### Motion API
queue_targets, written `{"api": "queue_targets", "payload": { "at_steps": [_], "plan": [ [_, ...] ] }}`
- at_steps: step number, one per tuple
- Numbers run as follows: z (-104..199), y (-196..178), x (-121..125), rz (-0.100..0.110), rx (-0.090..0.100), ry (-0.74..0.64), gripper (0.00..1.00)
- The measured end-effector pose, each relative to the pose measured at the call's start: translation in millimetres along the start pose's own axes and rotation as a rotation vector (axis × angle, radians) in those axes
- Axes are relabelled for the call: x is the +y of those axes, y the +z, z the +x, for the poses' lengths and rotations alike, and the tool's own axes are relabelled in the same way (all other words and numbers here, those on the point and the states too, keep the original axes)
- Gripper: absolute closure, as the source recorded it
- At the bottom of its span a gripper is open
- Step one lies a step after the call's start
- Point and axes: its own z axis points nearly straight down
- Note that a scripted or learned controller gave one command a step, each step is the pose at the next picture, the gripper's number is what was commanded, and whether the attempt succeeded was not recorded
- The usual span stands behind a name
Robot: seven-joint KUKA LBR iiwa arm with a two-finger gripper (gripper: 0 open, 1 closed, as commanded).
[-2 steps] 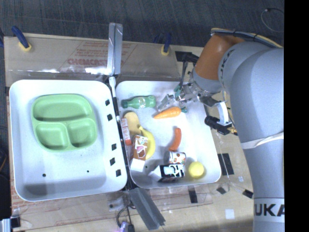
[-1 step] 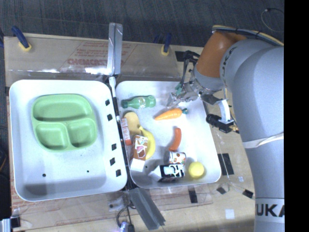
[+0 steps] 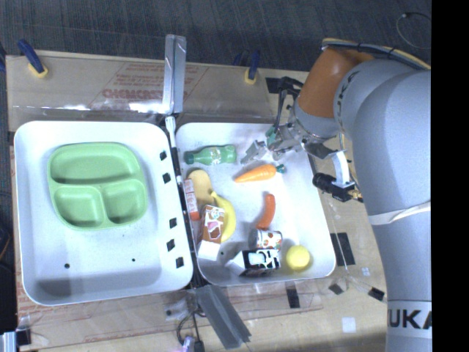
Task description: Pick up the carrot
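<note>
The orange carrot (image 3: pixel 255 173) lies flat on the floor of the right bin (image 3: pixel 316 210), in its back half, with its green stub pointing right. My gripper (image 3: pixel 265 149) hangs just behind and slightly above the carrot, near the bin's back right corner. It is open and nothing is between its fingers. The grey arm with the orange band (image 3: pixel 326 86) reaches in from the right.
Also in the right bin are a green bottle (image 3: pixel 210 155), a banana (image 3: pixel 218 204), a red sausage (image 3: pixel 267 210), a lemon (image 3: pixel 297 258) and small cartons (image 3: pixel 262 254). The left bin (image 3: pixel 29 218) holds a green divided tray (image 3: pixel 98 183).
</note>
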Motion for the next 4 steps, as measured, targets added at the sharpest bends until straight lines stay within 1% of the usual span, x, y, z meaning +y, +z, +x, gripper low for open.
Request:
{"api": "queue_targets", "payload": {
  "at_steps": [1, 2, 3, 4],
  "plan": [
    [7, 11, -41, 0.002, 0.002, -0.132, 0.00],
    [7, 0, -40, 0.001, 0.001, -0.135, 1.00],
    [7, 1, -41, 0.001, 0.001, -0.135, 0.00],
    [13, 11, -74, 0.001, 0.002, -0.523, 0.00]
  ]
}}
